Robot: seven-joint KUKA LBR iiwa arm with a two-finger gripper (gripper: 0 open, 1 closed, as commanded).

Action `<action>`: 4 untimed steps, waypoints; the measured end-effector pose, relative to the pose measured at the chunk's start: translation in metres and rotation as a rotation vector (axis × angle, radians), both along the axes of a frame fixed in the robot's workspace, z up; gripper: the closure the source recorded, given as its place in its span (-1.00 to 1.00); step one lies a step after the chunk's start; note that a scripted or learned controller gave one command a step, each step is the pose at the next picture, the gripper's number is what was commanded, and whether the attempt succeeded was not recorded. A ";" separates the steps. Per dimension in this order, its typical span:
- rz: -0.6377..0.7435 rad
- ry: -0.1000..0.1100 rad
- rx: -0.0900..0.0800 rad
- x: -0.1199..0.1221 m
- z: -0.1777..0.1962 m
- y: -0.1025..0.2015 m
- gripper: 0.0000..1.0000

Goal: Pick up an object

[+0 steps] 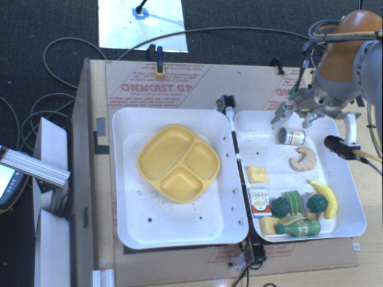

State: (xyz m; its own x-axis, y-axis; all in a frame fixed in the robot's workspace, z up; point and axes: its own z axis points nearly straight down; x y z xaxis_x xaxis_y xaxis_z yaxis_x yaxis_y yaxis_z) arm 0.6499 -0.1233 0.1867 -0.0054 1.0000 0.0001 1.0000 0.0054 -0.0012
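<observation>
- The two-finger grey gripper (pixel 294 116) hangs spread wide over the right white bin (pixel 353 211), gripping nothing.
- A small white can with a dark label (pixel 292 137) lies on its side just at the gripper's six o'clock, apart from the fingertips.
- A yellow divided plastic plate (pixel 178 162) sits in the left white bin (pixel 128 178).
- At the can's five o'clock lies a tan croissant (pixel 304 158).

Small can (pixel 292 137): on its side, at the far end of the right bin (pixel 356 217). Croissant (pixel 304 158): just nearer than the can. Cheese wedge (pixel 257 174), carton (pixel 258 200), banana (pixel 325 197), two broccoli pieces (pixel 280 207), green bottle (pixel 298 226): clustered at the bin's near end.
</observation>
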 end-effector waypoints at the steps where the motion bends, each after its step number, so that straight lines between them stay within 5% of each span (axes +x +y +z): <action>1: -0.004 0.000 0.000 -0.016 -0.039 -0.002 -1.00; 2: -0.004 -0.001 0.000 -0.039 -0.104 -0.028 -1.00; 3: -0.008 0.021 0.001 -0.007 -0.105 -0.046 -1.00; 4: -0.007 0.021 0.002 -0.007 -0.105 -0.046 -1.00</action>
State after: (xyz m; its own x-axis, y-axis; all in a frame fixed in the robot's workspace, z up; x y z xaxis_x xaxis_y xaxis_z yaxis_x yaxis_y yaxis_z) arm 0.6431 -0.1688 0.0816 0.0019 1.0000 0.0017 0.9998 -0.0018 -0.0219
